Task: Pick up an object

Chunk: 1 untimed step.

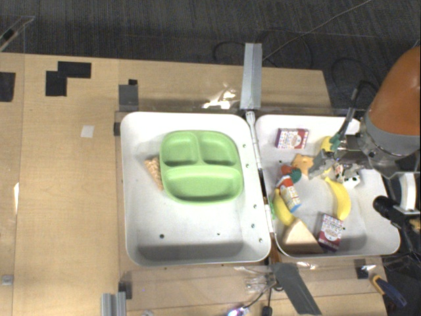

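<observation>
**Objects crowd the right bin beneath the arm**

Objects for picking lie mostly in the right bin (395, 245). Leftmost, the left bin (138, 196) holds a green divided plate (200, 165) with a tan cracker-like piece (153, 171) at its left edge. In the right bin sit a small purple carton (291, 138), a bottle (289, 196), a tan wedge (300, 234), a banana (339, 199) and a dark box (330, 231). The gripper (334, 165) hovers above the banana's upper end; whether its fingers are apart or together cannot be told.
</observation>
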### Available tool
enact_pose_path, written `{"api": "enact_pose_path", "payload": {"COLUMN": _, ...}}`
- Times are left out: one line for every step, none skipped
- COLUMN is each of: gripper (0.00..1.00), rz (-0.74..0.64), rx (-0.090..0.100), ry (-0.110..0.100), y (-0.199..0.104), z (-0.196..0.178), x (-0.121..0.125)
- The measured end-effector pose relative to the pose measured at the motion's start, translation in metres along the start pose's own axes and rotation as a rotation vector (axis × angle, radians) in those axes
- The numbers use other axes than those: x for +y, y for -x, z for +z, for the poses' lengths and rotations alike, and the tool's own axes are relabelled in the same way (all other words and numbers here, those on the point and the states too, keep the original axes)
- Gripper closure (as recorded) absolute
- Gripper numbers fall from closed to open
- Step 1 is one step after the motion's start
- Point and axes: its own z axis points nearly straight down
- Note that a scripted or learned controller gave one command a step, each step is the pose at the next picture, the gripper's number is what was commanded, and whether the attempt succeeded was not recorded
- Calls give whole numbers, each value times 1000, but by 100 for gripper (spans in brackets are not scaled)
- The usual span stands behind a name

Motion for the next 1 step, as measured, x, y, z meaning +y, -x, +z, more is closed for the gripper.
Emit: {"api": "enact_pose_path", "payload": {"gripper": 0, "rz": -166, "rx": 0, "ry": 1, "y": -47, "z": 59, "x": 68}}
